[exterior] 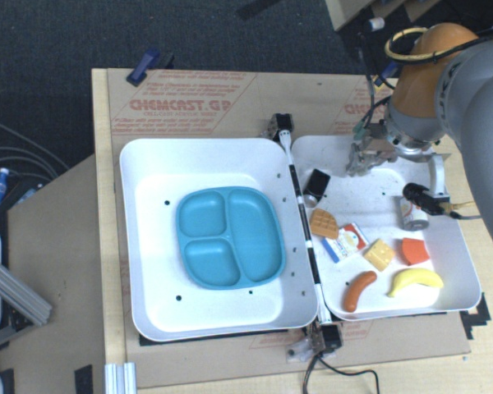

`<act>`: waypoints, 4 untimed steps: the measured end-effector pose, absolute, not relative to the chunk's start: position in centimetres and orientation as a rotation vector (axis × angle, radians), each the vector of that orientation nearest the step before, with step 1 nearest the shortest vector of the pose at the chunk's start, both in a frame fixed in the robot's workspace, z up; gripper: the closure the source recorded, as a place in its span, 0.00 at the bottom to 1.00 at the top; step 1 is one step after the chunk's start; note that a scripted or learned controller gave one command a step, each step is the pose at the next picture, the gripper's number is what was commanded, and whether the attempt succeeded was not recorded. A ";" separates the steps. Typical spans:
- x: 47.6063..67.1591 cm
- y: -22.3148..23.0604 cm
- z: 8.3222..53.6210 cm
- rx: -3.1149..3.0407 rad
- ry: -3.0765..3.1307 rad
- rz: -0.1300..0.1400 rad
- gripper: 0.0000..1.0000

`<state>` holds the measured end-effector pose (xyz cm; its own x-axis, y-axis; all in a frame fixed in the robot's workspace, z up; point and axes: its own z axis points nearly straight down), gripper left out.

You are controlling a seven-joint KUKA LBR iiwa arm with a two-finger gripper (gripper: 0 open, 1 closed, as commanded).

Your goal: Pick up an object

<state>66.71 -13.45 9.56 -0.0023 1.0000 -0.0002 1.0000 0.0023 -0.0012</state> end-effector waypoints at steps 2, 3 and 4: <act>66.6 -9.2 8.5 -2.218 -2.221 0.001 0.00; 61.1 -10.4 8.5 -2.221 -2.219 0.002 0.00; 61.2 -10.3 9.5 -2.222 -2.220 0.000 1.00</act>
